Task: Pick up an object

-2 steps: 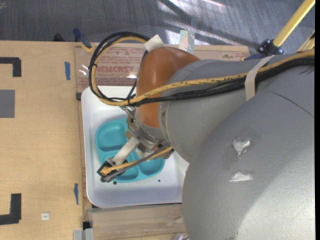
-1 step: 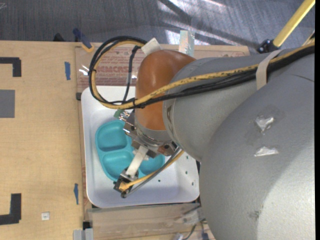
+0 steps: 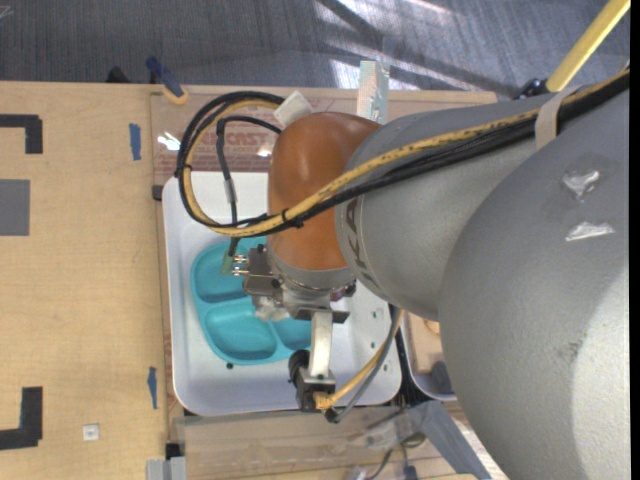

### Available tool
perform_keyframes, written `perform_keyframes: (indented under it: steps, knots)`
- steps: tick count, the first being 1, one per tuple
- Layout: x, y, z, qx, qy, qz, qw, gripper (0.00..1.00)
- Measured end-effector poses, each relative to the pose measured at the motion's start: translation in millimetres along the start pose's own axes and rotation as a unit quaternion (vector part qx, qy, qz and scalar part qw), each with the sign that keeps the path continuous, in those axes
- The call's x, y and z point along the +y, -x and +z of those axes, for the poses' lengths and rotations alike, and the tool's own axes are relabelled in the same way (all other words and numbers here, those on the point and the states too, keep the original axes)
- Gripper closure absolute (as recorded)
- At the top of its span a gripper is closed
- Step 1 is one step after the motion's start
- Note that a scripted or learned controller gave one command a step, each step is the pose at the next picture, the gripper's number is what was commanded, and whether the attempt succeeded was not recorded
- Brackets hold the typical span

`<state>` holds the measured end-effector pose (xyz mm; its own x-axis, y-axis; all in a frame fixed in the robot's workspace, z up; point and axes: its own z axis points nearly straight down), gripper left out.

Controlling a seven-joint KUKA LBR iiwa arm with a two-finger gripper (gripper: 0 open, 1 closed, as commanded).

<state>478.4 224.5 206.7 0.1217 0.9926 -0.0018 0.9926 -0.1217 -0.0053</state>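
Note:
A turquoise, tray-like plastic object (image 3: 232,318) with shallow hollows lies in the left white bin (image 3: 190,368). The arm's wrist hangs directly over it and covers its right part. The gripper (image 3: 268,303) sits under the wrist, right at the turquoise object's right side, and the wrist hides where its tips meet the object. Whether anything is held cannot be made out.
The big grey arm with its orange band (image 3: 310,198) covers most of the right half of the view and the second bin. Black and yellow cables (image 3: 210,168) loop over the left bin's far side. A cardboard-coloured bench surface (image 3: 70,268) lies to the left.

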Motion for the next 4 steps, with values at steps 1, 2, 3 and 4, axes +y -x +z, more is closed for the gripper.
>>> perform_keyframes:
  steps: [1,2,3,4]
  knots:
    - [0.2,-0.2,3.3,0.000,0.001,-0.190,0.9819,1.00]
    - [5.6,8.9,105.5,0.001,0.009,-0.411,0.9116,1.00]
    - [11.8,5.0,104.9,0.003,0.005,-0.215,0.9767,1.00]
    - [3.5,17.7,-24.6,0.002,0.004,0.037,0.9993,1.00]
